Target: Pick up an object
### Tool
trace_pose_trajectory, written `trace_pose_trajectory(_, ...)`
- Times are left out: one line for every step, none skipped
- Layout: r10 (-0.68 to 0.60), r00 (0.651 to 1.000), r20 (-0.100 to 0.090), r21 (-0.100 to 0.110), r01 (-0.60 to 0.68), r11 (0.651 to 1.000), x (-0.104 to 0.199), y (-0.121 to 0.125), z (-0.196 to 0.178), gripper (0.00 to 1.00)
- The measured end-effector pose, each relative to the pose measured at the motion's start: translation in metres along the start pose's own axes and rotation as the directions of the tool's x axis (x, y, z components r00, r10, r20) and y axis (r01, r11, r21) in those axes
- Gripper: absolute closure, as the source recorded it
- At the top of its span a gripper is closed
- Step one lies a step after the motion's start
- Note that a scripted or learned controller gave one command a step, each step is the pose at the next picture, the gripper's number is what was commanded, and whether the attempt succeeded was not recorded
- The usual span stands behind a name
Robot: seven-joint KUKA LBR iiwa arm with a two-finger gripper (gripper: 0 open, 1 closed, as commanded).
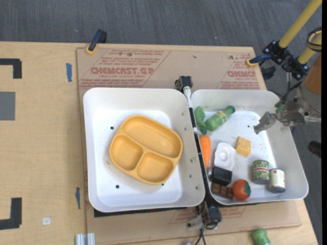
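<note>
The right bin [286, 152] holds several small items: a green bottle [219, 118], an orange carrot [205, 150], a yellow cheese block [243, 146], a white carton [224, 156], a black box [221, 175], a chocolate bar [219, 190], a red tomato [241, 189], a green can [260, 171] and a white can [276, 180]. My gripper [264, 122] hangs over the upper right part of this bin, right of the bottle and above the cheese block. Nothing shows in its grasp.
In the left bin [97, 137] lies a yellow divided plate [145, 149]. A green item [260, 236] rests on the bench in front of the right bin. Clamps [95, 40] hold the cardboard at the back. A yellow pole [301, 17] stands at the far right.
</note>
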State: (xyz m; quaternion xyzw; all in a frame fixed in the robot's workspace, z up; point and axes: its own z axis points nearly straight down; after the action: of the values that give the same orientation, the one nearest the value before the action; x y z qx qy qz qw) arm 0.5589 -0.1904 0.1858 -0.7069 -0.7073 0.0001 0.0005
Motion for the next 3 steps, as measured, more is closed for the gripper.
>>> trace_pose_trajectory(0.165,0.986,0.0,-0.003,-0.165,0.986,-0.015,-0.054,0.074,0.0)
trace_pose_trajectory(-0.032,0.998,0.044,-0.04,0.034,0.999,-0.003,-0.073,0.087,0.0)
trace_pose_trajectory(-0.412,0.911,0.006,-0.005,0.412,0.911,0.005,-0.078,0.1,0.0)
